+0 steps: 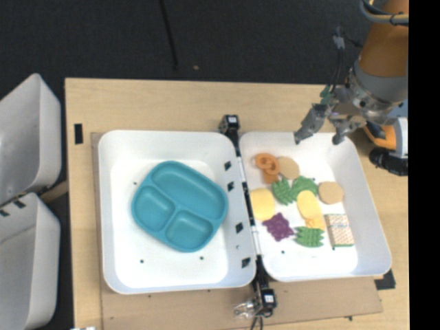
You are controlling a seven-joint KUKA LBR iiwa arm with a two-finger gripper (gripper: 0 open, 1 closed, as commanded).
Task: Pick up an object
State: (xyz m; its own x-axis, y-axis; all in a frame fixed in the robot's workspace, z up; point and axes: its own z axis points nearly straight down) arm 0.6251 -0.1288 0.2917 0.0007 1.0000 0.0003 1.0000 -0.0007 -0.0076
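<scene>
Claw (320, 130) fingers are spread wide with nothing between them, hanging over the far edge of the right bin (357, 163), because the toy food pile (299, 205) it could pick from sits just below and in front of it.

Blue tray (179, 205), white bins (117, 267), purple grapes (278, 226)
</scene>
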